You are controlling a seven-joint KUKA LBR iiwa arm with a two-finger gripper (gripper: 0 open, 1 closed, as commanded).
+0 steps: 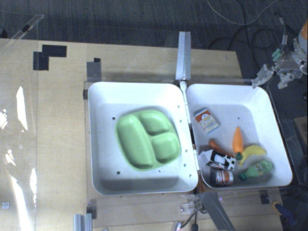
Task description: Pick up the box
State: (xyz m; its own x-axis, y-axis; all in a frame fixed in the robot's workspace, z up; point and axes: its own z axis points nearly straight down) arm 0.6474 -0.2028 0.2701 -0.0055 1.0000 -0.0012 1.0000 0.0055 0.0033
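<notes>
Box (207, 121) flat in right bin (250, 96), upper-left part, well apart from gripper (275, 74) parked beyond bin's far right corner. Fingers (262, 73) spread open, nothing between them. Carrot (237, 139), banana (253, 152), green bottle (256, 170), can (224, 177) (plus a cow toy (223, 160)) clustered at near edge. Green tray (147, 138) in left bin (103, 129).

My arm (299, 44) is cut off by the right edge, and my pincer (275, 76) looks too blurred to read.
</notes>
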